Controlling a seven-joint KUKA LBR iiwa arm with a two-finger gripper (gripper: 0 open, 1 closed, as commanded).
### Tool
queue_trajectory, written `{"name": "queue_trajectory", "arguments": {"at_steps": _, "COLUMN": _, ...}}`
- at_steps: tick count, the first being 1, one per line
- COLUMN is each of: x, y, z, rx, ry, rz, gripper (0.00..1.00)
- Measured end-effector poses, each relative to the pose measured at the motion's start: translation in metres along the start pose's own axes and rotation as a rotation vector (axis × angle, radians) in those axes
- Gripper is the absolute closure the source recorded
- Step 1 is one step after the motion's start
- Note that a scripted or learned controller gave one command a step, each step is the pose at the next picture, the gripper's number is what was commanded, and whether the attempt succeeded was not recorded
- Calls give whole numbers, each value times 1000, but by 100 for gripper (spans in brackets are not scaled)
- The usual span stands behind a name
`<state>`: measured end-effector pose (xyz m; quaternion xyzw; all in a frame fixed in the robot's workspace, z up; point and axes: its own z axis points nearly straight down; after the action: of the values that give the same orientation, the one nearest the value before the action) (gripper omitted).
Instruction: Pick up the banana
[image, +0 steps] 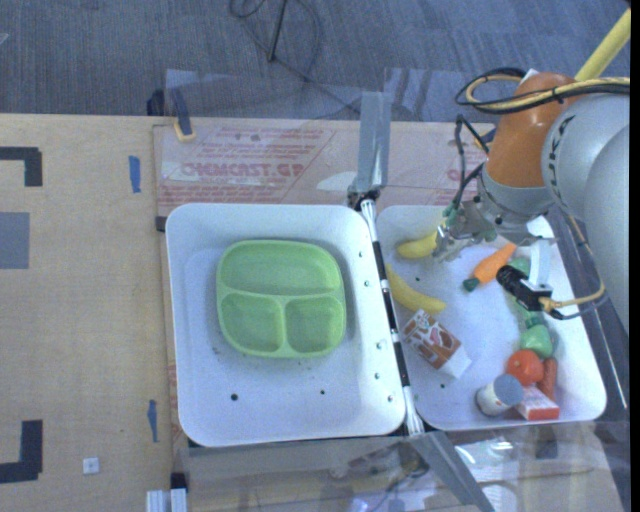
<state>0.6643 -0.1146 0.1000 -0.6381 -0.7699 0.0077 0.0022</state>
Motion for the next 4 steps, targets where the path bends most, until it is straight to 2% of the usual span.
{"name": "queue_trajectory", "arguments": {"at_steps": 1, "x": 0, "y": 0, "z": 0, "rx": 0, "ry": 0, "rz": 0, "gripper": 0}}
{"name": "queue_trajectory", "arguments": {"at_steps": 2, "x": 10, "y": 3, "z": 13, "rx": -5, "ry": 5, "rz": 40, "gripper": 0}}
{"name": "queue_trajectory", "arguments": {"at_steps": 3, "x": 5, "y": 1, "z": 2, "rx": -1, "ry": -1, "rz": 41, "gripper": 100}}
{"name": "queue_trajectory", "arguments": {"at_steps": 4, "x": 7, "y": 2, "z": 1, "rx": -4, "ry": 0, "rz": 40, "gripper": 0}}
